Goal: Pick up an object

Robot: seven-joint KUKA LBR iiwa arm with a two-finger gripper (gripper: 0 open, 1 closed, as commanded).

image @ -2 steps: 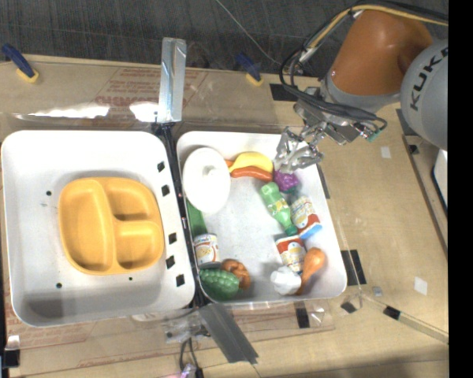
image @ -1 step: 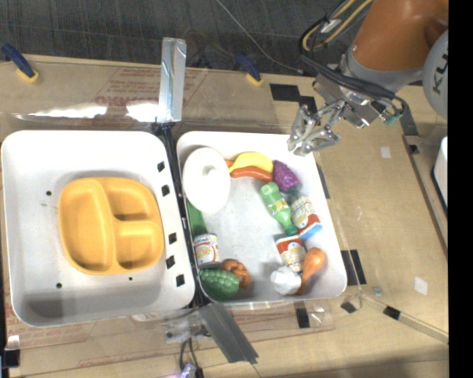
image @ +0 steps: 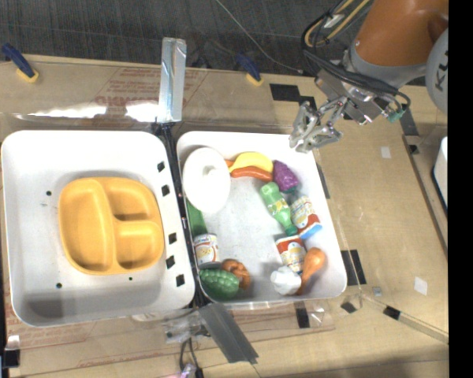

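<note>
Two white bins sit side by side on your surface [image: 378, 211]. The left bin [image: 24, 211] holds a yellow divided tray [image: 110, 224], set roughly in the middle. The right bin [image: 244, 235] carries the small things you could pick from: a white round lid-like disc [image: 206, 179] at the upper left, a yellow and red banana-shaped toy [image: 251, 165] just beside it, and a purple piece [image: 285, 176] touching the banana's right end. Below those you see a green bottle [image: 277, 205] lying at a slant, a small can [image: 303, 209] next to it, another small can [image: 206, 250] near the bin's left wall, and a green bumpy piece [image: 220, 282] at the lower left corner. An orange carrot-like toy [image: 312, 264] lies along the lower right edge, with a white crumpled thing [image: 284, 281] touching it.

Your hand [image: 314, 132] hangs above the upper right corner of the right bin, over its rim, well apart from the objects inside. Its fingers appear spread apart, with nothing between them. The arm's orange band [image: 398, 14] shows at the top right.
</note>
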